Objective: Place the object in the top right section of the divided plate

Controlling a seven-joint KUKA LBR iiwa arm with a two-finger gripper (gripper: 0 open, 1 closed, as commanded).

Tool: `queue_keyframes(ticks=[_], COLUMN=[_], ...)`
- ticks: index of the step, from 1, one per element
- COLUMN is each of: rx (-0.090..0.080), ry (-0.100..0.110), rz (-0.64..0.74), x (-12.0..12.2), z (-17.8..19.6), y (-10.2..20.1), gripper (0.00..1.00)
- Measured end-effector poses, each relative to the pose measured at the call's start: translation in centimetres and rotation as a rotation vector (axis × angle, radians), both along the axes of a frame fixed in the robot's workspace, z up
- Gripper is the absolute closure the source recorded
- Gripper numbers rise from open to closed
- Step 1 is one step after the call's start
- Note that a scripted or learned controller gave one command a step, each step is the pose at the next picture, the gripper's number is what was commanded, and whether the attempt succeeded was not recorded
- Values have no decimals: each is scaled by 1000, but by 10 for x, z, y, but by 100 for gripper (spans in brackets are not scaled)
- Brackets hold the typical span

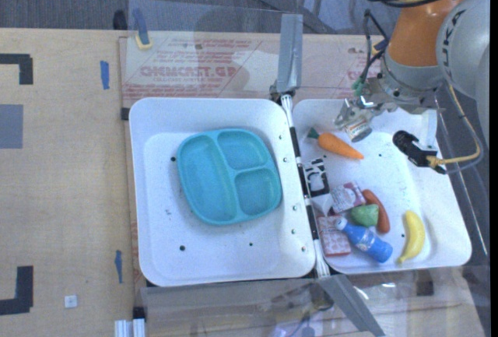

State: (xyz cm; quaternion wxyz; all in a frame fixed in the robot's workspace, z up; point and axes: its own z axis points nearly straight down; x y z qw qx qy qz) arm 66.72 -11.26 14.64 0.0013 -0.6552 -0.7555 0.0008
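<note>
A light blue divided plate [228,175] with three sections lies in the left white bin [156,250]. An orange carrot [338,144] with a green tip lies in the upper left of the right bin [451,246]. My gripper [355,121] hangs over the right bin, just above and to the right of the carrot, with nothing seen held in it. The grey arm with its orange band [424,12] reaches in from the upper right.
In the lower part of the right bin lie a yellow banana [412,236], a blue bottle [369,242], a green pepper [364,215], a red chili [378,211] and small packets [345,197]. A black-and-white tag [315,176] sits by the wall between the bins.
</note>
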Motion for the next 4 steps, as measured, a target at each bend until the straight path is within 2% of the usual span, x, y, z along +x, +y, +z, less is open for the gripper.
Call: queue_keyframes(ticks=[1,2,3,4], rx=[0,0,0,-1], ry=[0,1,-2,-3], rz=[-44,79,133,131], x=[-54,-100,-97,-97], z=[37,37,38,38], y=[65,144,168,167], gripper=[100,100,100,0])
